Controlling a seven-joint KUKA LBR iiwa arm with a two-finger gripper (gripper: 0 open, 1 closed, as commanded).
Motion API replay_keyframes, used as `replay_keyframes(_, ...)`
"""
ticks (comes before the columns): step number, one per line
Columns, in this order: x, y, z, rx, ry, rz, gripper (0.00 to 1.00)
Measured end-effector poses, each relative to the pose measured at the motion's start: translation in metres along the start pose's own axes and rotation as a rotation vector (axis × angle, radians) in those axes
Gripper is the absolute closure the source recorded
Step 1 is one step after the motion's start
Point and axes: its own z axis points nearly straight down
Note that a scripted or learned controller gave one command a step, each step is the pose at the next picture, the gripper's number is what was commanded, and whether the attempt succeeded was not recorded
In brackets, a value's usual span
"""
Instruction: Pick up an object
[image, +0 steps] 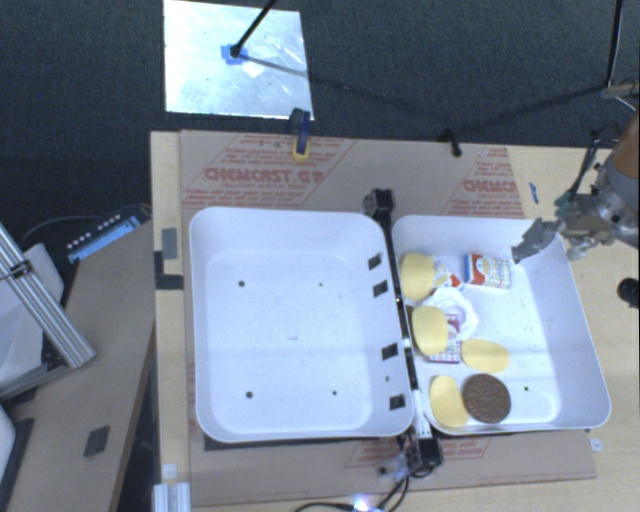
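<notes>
Lay in the right bin (575, 330): a red-and-white carton (488, 270) near the far wall, yellow pieces (430, 330) along the left wall and toward the near corner, a brown disc (487, 398) just beside the nearest yellow piece. Hovered over the bin's far right rim: the gripper (540, 240), nothing visible between its prongs; open or closed, cannot tell. Stood just left: the left bin (290, 330).

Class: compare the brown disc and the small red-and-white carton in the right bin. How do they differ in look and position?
The brown disc is round and dark brown; the red-and-white carton is boxy and printed. The disc lies near the bin's front edge, touching a yellow piece; the carton lies towards the back, nearer the gripper. Both rest in the right bin.
</notes>
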Motion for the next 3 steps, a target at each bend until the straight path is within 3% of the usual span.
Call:
replay_keyframes(1, 0.026, -0.02, 0.141, 0.013, 0.005, 0.0, 0.0)
replay_keyframes(2, 0.08, -0.099, 0.156, 0.006, 0.004, 0.001, 0.0)
replay_keyframes(3, 0.076, -0.095, 0.144, -0.003, -0.001, 0.0, 1.0)
